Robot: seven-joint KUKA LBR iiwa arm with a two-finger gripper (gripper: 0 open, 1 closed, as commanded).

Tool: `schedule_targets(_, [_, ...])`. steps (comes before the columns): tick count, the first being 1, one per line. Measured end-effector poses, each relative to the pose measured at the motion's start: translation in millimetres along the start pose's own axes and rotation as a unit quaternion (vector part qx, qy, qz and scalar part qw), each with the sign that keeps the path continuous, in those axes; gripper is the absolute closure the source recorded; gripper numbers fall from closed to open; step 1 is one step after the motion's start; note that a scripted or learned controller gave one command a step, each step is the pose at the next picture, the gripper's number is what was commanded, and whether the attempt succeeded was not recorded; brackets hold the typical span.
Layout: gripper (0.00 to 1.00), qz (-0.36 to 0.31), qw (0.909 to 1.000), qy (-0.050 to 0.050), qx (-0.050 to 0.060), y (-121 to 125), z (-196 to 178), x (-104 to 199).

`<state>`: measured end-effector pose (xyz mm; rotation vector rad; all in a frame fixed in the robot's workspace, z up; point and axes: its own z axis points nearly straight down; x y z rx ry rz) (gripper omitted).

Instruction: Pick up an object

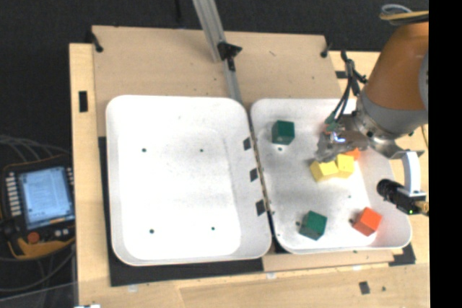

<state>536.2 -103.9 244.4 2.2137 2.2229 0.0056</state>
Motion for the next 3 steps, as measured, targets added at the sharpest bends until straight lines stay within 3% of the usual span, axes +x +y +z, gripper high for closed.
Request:
schedule_targets(1, [1.00,-0.001,1.0000,0.001,0.002,-8.8,-0.4,61.2])
schedule_targets(3, [1.00,-0.001,1.0000,0.001,0.004,-28.8,11.7,155.9])
